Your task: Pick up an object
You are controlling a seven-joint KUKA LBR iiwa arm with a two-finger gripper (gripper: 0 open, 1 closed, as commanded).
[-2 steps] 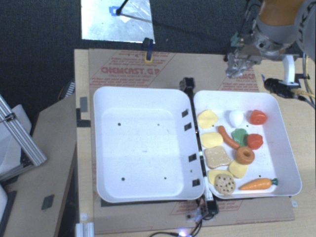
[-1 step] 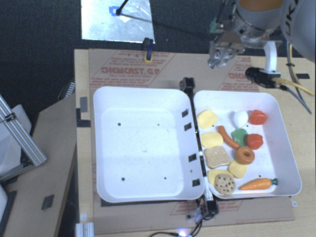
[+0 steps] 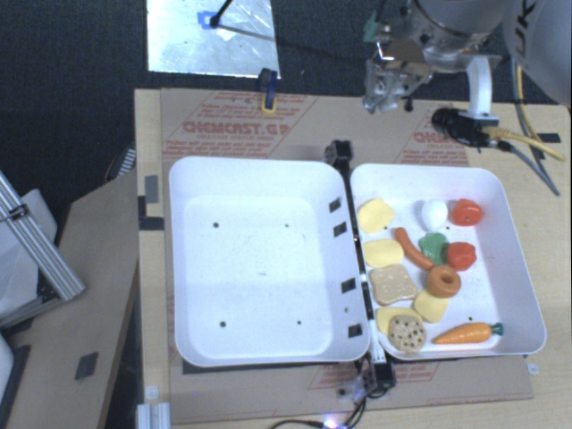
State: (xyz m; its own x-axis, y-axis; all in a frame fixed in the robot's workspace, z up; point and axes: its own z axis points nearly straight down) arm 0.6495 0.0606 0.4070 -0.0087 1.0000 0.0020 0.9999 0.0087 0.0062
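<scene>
The right bin [image 3: 518, 266] holds several toy foods: a yellow piece [image 3: 375, 214], a white egg [image 3: 434, 213], a red tomato [image 3: 466, 211], a sausage [image 3: 413, 248], a green piece [image 3: 434, 244], a red piece [image 3: 461, 256], a donut [image 3: 443, 281], a bread slice [image 3: 393, 283], a cookie [image 3: 407, 332] and a carrot [image 3: 465, 332]. My gripper [image 3: 386, 96] hangs high above the bench behind the bins, over the cardboard, with nothing seen between its fingers. It is well apart from the foods.
The left bin [image 3: 192, 266] lies beside the right one, joined by black clips [image 3: 340, 155]. A shiny metal sheet [image 3: 213, 23] lies at the back left. Cables and a black fitting [image 3: 465, 125] trail behind the right bin. An aluminium frame [image 3: 27, 239] stands at the left edge.
</scene>
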